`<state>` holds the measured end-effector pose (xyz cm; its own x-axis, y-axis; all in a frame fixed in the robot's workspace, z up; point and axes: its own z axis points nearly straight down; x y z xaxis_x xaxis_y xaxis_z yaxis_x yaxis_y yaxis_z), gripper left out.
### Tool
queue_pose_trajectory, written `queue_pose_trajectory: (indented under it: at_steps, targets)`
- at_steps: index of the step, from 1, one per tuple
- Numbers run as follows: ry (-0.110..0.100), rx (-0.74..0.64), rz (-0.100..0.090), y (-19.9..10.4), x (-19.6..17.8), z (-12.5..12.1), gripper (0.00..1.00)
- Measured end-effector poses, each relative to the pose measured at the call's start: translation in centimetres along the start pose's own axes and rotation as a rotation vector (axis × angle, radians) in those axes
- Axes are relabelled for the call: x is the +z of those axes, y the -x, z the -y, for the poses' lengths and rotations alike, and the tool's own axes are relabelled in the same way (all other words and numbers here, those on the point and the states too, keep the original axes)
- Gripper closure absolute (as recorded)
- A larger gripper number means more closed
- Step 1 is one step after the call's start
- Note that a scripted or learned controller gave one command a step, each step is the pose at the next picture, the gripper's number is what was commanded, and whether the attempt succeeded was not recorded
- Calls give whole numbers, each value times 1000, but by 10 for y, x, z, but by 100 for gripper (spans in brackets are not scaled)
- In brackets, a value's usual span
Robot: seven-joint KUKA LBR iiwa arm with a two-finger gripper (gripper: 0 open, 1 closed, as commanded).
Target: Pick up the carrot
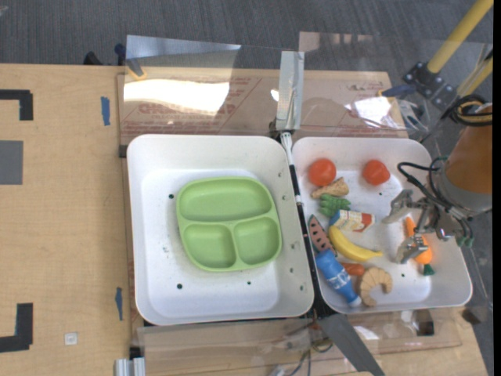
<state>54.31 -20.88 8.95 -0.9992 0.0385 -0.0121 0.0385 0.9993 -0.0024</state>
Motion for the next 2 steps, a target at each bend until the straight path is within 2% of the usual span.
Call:
queue_pose_trajectory:
  at_steps: [1,2]
  targets:
    - [-4,-1,15,5,-13,0,100]
    - [-3,-1,14,4,-13,-1,0]
